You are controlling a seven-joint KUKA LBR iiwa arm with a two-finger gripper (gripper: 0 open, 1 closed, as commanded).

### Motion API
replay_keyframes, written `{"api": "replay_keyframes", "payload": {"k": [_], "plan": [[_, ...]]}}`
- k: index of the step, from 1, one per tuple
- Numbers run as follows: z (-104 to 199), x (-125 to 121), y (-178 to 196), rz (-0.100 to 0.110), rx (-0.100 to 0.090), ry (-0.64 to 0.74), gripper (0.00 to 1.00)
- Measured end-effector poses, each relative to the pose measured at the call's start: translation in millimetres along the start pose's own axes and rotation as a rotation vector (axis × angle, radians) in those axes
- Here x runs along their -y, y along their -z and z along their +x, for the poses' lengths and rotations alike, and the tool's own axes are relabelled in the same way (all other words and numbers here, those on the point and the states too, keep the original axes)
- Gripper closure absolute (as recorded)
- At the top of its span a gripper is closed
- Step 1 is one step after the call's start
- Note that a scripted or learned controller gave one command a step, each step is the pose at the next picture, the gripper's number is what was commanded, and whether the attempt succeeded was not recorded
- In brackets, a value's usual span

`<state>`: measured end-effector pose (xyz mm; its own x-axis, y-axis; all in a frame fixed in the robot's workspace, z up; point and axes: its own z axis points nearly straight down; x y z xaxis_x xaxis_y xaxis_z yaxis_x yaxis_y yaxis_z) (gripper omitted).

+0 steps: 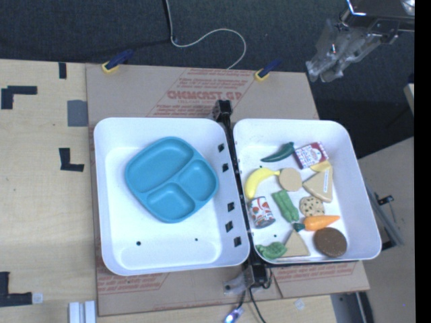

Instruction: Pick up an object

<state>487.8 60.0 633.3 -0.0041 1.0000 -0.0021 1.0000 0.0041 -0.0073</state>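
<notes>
**A:** Upper right corner: the robot's hand [328, 64] hangs over dark floor, past the tabletop [40, 180] edge and well apart from both bins. The arm above it is cut off by the frame. Are its fingers spread or closed?

**B:** Cannot tell; they blur into a pale, see-through smear. Nothing is seen between them.

**A:** And the things to pick?

**B:** All in the right bin [360, 187], packed close: a banana [258, 180], a green pepper [278, 153], a red-and-white carton [310, 155], a carrot [320, 222], a brown disc [331, 241], a small can [261, 212]. Several others touch or overlap and are too small to name.

**A:** Any open room?

**B:** The right bin's upper left corner is bare white. The left bin [108, 180] holds a blue divided plate [171, 178] set at a slant, with bare floor along its front and left walls.
</notes>
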Motion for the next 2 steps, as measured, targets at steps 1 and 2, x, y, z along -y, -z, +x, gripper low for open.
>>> {"api": "replay_keyframes", "payload": {"k": [1,2], "plan": [[-0.2,-0.4,9.8,0.001,0.000,-0.001,1.00],[-0.4,-0.8,19.6,0.002,0.000,-0.001,1.00]]}}
